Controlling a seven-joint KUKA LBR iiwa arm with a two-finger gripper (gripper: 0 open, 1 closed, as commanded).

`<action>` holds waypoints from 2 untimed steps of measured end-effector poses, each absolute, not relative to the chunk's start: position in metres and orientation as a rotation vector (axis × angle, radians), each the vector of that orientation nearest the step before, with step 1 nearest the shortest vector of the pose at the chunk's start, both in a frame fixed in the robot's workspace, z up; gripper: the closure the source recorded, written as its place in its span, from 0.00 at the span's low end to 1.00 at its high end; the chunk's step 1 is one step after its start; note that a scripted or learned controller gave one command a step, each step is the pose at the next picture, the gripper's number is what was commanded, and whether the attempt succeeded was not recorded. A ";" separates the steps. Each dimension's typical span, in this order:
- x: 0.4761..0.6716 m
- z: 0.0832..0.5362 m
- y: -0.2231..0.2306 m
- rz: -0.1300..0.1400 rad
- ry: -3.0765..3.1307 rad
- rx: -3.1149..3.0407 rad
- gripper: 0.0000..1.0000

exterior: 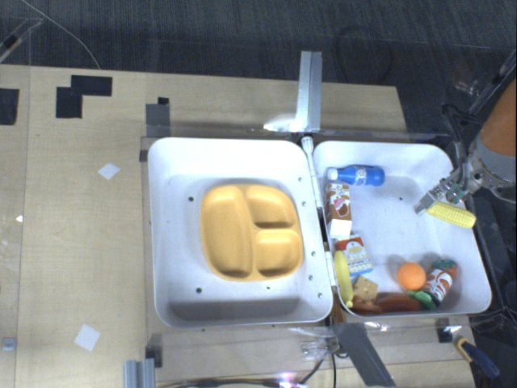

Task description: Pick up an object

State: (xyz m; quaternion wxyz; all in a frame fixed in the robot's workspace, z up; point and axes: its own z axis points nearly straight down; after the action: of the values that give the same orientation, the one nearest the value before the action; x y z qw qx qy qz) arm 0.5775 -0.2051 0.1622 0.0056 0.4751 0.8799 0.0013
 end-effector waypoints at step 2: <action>0.611 0.217 -0.199 0.007 2.494 1.891 1.00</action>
State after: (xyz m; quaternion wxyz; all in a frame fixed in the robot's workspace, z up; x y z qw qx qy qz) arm 0.6115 -0.1985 0.2170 0.0056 0.6041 0.7969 0.0022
